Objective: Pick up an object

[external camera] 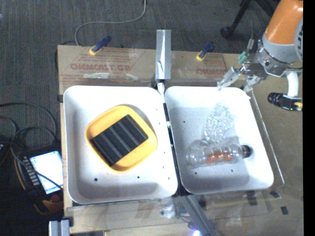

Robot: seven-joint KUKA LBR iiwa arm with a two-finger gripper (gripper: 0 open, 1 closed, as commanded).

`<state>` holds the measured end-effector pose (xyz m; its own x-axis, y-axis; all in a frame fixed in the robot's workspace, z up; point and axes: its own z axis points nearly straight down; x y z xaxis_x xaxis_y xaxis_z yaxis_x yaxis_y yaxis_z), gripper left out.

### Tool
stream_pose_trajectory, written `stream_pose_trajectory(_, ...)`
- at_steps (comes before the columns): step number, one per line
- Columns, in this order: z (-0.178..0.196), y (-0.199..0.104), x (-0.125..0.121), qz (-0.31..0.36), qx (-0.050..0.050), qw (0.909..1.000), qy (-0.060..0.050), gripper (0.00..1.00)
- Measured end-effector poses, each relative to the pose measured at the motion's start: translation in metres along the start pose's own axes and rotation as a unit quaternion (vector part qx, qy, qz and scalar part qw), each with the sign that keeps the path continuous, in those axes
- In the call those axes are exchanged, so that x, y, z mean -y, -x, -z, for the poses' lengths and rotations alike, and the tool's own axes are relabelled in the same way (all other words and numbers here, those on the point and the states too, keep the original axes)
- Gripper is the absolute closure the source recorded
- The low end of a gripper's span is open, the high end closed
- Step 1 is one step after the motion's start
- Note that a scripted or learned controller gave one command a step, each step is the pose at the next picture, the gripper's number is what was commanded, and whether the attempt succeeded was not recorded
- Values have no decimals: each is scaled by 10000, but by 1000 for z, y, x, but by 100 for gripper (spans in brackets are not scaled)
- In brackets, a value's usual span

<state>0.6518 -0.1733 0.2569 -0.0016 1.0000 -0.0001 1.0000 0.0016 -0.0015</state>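
A yellow object with a black ribbed top lies in the left bin. In the right bin a clear plastic bottle with a dark cap lies on its side, with a crumpled clear plastic piece just behind it. My gripper hangs above the far right corner of the right bin, below the orange band of the arm. Its two fingers are spread apart with nothing between them. It is well clear of the bottle and the plastic piece.
A metal divider post stands at the back between the bins. Cardboard with two blue and yellow clamps lies behind them. A tablet and cables sit at the left on the floor.
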Motion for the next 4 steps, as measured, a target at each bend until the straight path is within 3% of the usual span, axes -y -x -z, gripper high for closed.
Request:
stream_pose_trajectory(1, -37, -30, 66, 365, 1, 9993, -4, 0)
stream_pose_trajectory(2, -152, 16, 52, 167, 28, 9998, 115, 0)
stream_pose_trajectory(3, -156, 23, 68, 1066, 74, 9941, 191, 0)
stream_pose_trajectory(4, -167, 31, -8, 1130, -44, 9933, -223, 0)
